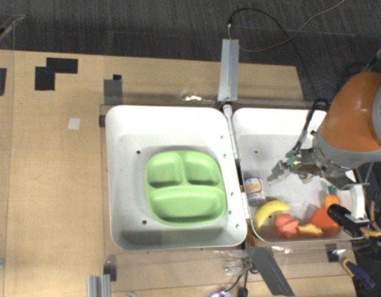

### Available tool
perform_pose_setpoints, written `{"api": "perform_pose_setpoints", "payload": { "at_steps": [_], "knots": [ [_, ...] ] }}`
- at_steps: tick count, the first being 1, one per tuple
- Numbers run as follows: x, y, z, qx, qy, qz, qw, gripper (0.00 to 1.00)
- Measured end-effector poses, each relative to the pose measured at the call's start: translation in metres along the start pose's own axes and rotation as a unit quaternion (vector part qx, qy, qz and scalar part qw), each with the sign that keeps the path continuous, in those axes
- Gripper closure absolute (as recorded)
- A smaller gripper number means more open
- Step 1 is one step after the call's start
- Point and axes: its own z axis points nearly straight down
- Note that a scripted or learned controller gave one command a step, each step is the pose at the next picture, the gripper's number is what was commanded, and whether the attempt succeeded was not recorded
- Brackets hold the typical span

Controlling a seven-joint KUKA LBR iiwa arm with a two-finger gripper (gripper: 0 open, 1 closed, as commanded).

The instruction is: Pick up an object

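On the counter (pixel 48 184) sit two white bins. The left bin (pixel 122 166) holds a green tray (pixel 185 185) with three compartments. The arm (pixel 357 125) enters from 3 o'clock and hangs over the right bin (pixel 264 129); its fingers (pixel 283 169) point toward 9 o'clock, and whether they are open or closed I cannot tell. Along that bin's 6 o'clock edge lie a small can (pixel 254 190), a banana (pixel 270 212), a pink piece (pixel 287 226) and an orange piece (pixel 324 220), all apart from the fingers.
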Motion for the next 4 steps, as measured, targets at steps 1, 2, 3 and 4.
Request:
{"api": "perform_pose_setpoints", "payload": {
  "at_steps": [1, 2, 3, 4],
  "knots": [
    [-0.022, -0.001, 0.074, -0.01, -0.01, -0.168, 0.9857, 0.0],
    [-0.017, -0.015, 0.052, -0.001, 0.0, -0.182, 0.9832, 0.0],
    [0.012, 0.039, 0.004, -0.002, 0.0, -0.313, 0.9497, 0.0],
    [-0.038, -0.017, 0.066, -0.001, 0.0, -0.279, 0.9602, 0.0]
  ]
}}
